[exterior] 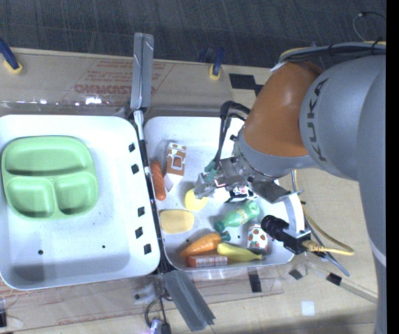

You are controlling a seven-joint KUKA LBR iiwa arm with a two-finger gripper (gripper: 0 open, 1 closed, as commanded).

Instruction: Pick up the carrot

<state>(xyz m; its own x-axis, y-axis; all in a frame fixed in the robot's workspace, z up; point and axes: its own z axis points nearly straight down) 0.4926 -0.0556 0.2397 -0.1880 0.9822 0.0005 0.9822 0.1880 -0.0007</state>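
Carrot [201, 244] lies near the front edge of the right bin [185, 127], below and well apart from the gripper [209, 181], which hangs over a pale yellow disc [195, 201]. Whether the jaws are open or closed cannot be told. Two bins; one green tray [49, 176] sits in the left bin [19, 263]. The arm [311, 117] hides the right bin's far side.

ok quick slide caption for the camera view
KUKA arm's gripper hovers in the right bin, carrot lying untouched near its front edge.
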